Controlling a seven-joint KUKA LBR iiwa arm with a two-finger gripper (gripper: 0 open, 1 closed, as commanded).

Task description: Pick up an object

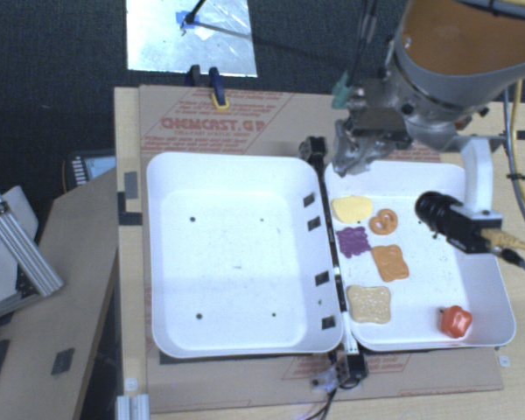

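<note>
Objects, six in all, lie in the right bin (490, 309): yellow piece (352, 208), pretzel (384, 222), purple piece (353, 241), orange slice (390, 262), tan slice (369, 304), red piece (455, 321) by the near rim; left bin (171, 182) adjoins; gripper (357, 160) above far rim, grip state indiscernible

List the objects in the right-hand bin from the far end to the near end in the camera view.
Yellow flat piece → brown pretzel-shaped piece → purple flat piece → orange flat piece → beige toast-shaped piece → red-orange rounded piece.
</note>
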